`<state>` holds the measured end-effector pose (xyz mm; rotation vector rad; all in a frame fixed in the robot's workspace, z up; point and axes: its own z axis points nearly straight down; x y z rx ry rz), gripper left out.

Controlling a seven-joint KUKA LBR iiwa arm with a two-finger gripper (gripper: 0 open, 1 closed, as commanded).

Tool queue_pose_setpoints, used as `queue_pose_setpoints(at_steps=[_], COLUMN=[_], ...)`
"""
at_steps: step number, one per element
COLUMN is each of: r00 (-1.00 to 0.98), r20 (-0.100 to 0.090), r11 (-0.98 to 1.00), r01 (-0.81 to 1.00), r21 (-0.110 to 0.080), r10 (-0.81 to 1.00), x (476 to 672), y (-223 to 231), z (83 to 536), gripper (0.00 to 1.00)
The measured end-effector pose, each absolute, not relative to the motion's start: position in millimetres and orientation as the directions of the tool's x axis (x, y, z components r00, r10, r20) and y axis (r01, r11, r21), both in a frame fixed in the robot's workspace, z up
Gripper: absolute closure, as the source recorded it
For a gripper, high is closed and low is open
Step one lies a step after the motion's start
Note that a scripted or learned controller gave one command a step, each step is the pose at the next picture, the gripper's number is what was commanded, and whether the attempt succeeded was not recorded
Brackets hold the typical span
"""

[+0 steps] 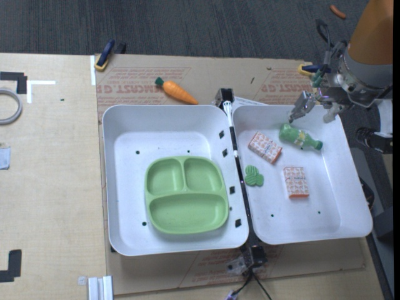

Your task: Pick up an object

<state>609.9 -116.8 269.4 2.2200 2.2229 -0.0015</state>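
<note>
1. We count two white bins: the left bin [119,186] holds one green divided plate [186,194], the right bin [337,220] the small stuff.
2. Gripper [300,111] hangs over the right bin's far edge, right above the one green bottle [300,137]. Fingers look nearly closed with nothing between them, though we can't tell for sure.
3. We'd straddle the bottle's narrow width, it'll probably roll.
4. Also two snack boxes [264,147], one green leaf thing [254,176], and one carrot [177,90] lying outside.

Arm [374,27] — grey with an orange band, entering over the right bin's far right corner, wrist angled down and leftward. Gripper [299,112] — fingertips low above the bin's far edge, nothing visible between them.
</note>
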Motion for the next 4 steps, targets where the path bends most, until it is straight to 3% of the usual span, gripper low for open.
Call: queue_pose_setpoints(at_steps=[1, 2, 3, 4], r00=[-0.188, -0.251, -0.249, -0.086], r20=[0.0, -0.005, -0.005, -0.001], r11=[0.188, 0.251, 0.249, 0.086], r01=[0.982, 0.968, 0.968, 0.996], r21=[0.0, 0.009, 0.009, 0.001], r10=[0.982, 0.968, 0.969, 0.996], x=[520.7, 583.0, 583.2, 546.4], y=[-92.2, -99.1, -99.0, -40.7], z=[104.5, 97.4, 105.8, 192.3], gripper=[0.0, 0.0, 1.0, 1.0])
